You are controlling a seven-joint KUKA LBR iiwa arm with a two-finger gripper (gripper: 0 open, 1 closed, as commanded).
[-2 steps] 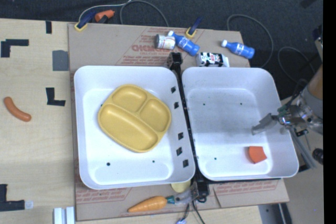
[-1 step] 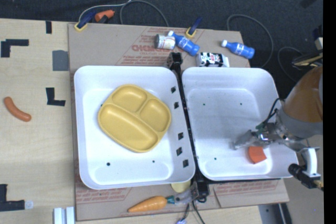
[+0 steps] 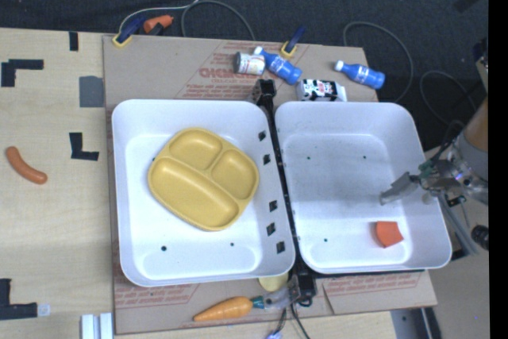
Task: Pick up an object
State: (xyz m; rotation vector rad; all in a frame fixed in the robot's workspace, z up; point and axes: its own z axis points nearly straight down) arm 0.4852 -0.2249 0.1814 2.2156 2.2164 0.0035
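A small orange block (image 3: 388, 233) lies in the right bin (image 3: 341, 131), near its front right corner. My gripper (image 3: 399, 189) reaches in over the right rim of that bin, a little above and behind the block and apart from it. Nothing shows in its grasp. A yellow divided plate (image 3: 204, 177) rests in the middle of the left bin (image 3: 135, 250).
Behind the bins lie a white bottle (image 3: 250, 62), two blue bottles (image 3: 282, 67) (image 3: 361, 75) and a black-and-white packet (image 3: 321, 90). A carrot (image 3: 222, 310) sits in front of the bins. A sausage (image 3: 25, 165) lies far left. Cables run across the back.
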